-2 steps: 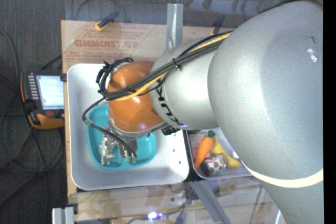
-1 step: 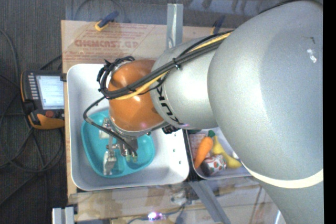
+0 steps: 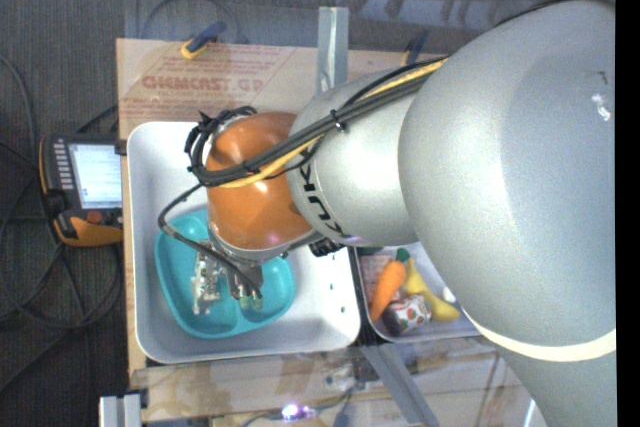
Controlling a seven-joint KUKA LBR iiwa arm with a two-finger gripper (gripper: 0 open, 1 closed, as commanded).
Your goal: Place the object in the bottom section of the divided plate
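The big smooth grey arm (image 3: 480,165) fills the right of the frame, nearest the lens, narrowing to its orange band (image 3: 255,185) at centre left. Below that band the two-finger gripper (image 3: 225,290) hangs low over the turquoise plastic divided plate (image 3: 180,300), which sits in the lower left of the left white bin (image 3: 145,155). Whether the gripper is parted or closed, or has anything in it, I cannot tell; its tips blur against the plate. No object can be made out under it. Candidate objects lie lower right in the right bin (image 3: 437,335): an orange toy carrot (image 3: 386,285), a yellow piece (image 3: 420,285), and a small red-and-white item (image 3: 405,315), probably light, stiff, slippery plastic, best pinched across the middle.
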